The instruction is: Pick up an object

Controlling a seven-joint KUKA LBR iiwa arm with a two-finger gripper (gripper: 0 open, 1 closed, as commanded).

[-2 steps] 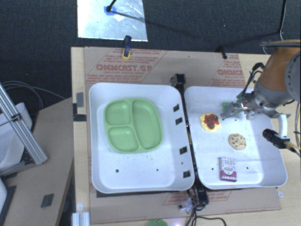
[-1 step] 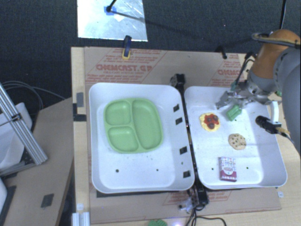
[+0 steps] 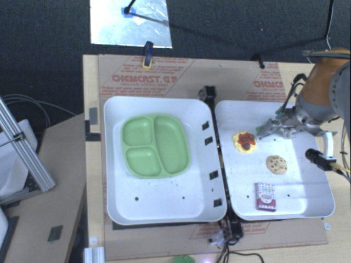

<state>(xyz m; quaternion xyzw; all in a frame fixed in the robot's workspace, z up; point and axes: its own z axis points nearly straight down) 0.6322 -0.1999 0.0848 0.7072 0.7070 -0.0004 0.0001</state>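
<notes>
Green tray (image 3: 155,146) alone in left bin (image 3: 164,215), three small things right: pizza (image 3: 245,142), cookie (image 3: 276,164), box (image 3: 265,196), gripper (image 3: 265,130) beside pizza, fingers hard to tell.

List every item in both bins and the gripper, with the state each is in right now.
Green divided plate: flat in the left bin, compartments bare.
Yellow and red toy food: lying in the right bin, just left of the gripper, not held.
Cookie: lying flat, untouched.
Small red box: lying flat near the front rim.
Gripper: low over the right bin, holding nothing.

"CHEMCAST GP" on brown backing sheet (image 3: 143,72)
</notes>
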